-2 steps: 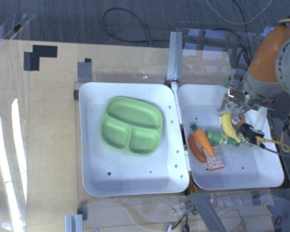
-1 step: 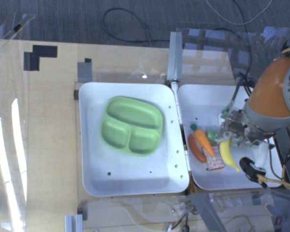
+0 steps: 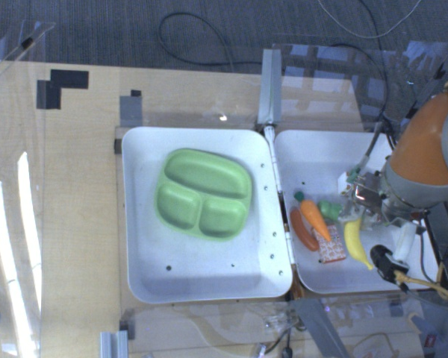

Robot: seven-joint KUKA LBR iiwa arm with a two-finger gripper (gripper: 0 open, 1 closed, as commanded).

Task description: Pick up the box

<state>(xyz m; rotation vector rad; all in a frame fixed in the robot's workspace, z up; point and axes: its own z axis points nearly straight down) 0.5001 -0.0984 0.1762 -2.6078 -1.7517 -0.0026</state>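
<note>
Hard to make out: the pincer (image 3: 361,194), a dark cluster of parts under the grey wrist and orange band of the arm (image 3: 425,151), low over the right bin (image 3: 321,151); cannot tell how far open it stands, nor whether anything sits in it. Partly lost as well: a small green item (image 3: 329,209) just right of the carrot, half hidden by its neighbours, shape unclear. Cut off at the right edge: most of the arm.

Left of the carrot, across the bin wall: a green divided tray (image 3: 204,193) with three compartments, lying alone in the left bin (image 3: 145,263) on the pale wooden worktop (image 3: 75,222). Up and left of the carrot, beyond the bins: a black cable (image 3: 201,32) looping on the grey carpet.

Touching the carrot's left side: a reddish sausage-like piece (image 3: 303,231). The carrot (image 3: 314,220) itself orange, green-topped, lying at a slant. Right of the carrot: a yellow banana (image 3: 356,244), directly under the pincer, crowding the box from the right.

The box (image 3: 331,250): small, flat, reddish with a pale speckled print, lying just below the carrot's tip, between it and the banana, near the front wall of the right bin.
</note>
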